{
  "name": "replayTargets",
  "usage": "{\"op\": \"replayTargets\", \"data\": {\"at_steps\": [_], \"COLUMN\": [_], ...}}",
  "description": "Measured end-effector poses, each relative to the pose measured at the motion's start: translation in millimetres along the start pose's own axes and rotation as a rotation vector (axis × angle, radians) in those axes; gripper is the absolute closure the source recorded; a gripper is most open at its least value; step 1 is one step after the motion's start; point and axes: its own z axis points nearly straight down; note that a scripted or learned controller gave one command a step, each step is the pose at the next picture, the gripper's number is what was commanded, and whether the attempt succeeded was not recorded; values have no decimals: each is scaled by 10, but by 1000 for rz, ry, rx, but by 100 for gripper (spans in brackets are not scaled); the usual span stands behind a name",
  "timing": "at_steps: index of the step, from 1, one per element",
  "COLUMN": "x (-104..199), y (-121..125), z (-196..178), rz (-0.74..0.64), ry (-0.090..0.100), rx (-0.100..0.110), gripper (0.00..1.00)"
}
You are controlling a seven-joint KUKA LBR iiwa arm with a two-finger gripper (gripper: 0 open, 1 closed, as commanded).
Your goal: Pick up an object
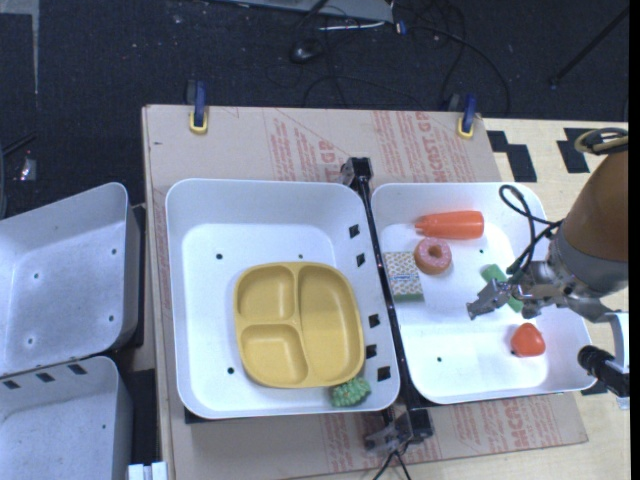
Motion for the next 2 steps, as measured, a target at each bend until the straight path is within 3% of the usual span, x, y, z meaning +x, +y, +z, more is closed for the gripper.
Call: {"op": "replayTargets", "data": {"at_steps": [1,2], "x": [27,23], "y": [38,46], "z": [444,320], "rz": [-2,0], "ry": [0,-1], "rx": [-1,-6], "gripper": [0,100]}}
